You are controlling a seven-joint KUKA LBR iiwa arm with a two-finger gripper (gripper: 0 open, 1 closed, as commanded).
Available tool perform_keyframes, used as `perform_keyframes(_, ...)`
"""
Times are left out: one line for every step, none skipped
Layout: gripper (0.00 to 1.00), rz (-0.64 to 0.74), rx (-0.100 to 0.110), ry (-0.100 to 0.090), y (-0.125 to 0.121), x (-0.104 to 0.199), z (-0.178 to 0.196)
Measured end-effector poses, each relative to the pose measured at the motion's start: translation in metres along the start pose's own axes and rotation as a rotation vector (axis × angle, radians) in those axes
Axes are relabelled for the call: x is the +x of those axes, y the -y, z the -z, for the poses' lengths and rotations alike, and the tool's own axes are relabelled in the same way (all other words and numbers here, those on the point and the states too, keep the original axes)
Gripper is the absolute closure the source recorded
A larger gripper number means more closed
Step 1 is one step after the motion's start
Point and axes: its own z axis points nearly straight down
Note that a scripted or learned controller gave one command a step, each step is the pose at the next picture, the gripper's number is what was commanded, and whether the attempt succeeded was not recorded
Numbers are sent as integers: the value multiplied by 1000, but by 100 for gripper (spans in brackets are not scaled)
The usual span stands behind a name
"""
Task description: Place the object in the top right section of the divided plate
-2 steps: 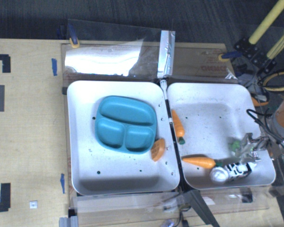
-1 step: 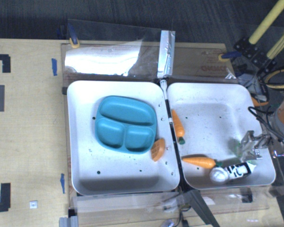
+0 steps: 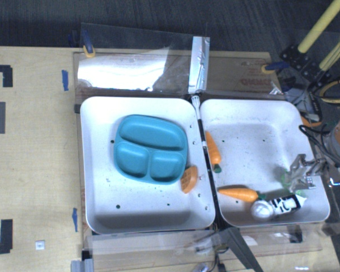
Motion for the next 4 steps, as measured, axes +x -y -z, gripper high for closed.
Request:
perform_keyframes(100, -3, 0, 5, 0, -2, 9)
perform_keyframes(100, -7, 0, 10, 1, -4, 19)
perform_keyframes(100, 271, -4, -20, 1, -7, -50)
perform_keyframes(100, 268, -4, -16, 1, -9, -41)
